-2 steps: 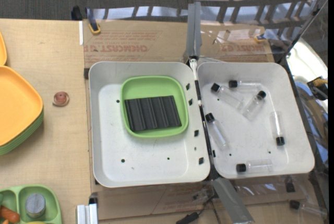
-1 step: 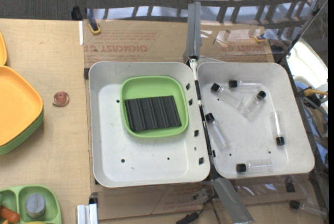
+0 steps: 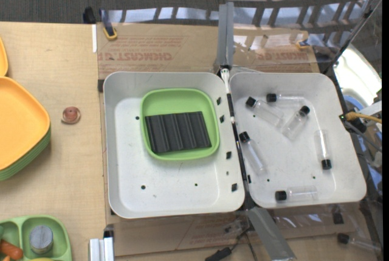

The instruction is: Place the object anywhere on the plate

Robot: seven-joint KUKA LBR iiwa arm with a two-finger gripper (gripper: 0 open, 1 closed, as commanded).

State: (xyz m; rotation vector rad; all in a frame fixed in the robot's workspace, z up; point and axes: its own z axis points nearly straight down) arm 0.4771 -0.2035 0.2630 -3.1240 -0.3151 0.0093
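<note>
We begin in the right bin (image 3: 340,132), where six clear vials with black caps lie loose on the white floor. One vial (image 3: 285,98) lies near the far wall with its cap toward the left, and a second (image 3: 258,107) lies just left of it on a slant. A third (image 3: 296,120) lies tilted near the middle, cap up and to the right. A fourth (image 3: 250,150) lies close to the left wall, its cap at the far end. A fifth (image 3: 322,147) lies toward the right side with its cap at the near end, and a sixth (image 3: 295,194) lies along the near wall, cap to the left. None of them touches another, as far as we can tell.

In the left bin (image 3: 121,180) sits a green plate (image 3: 179,96), set toward the far half. A dark ribbed slab (image 3: 178,132) lies flat on the plate, inside its rim.

Both bins rest on brown cardboard (image 3: 152,53). Further left, on the wooden counter (image 3: 61,65), we see a stack of orange plates (image 3: 18,126), a small reddish round piece (image 3: 71,114) just beside it, and a green divided tray (image 3: 27,230) at the near corner.
</note>
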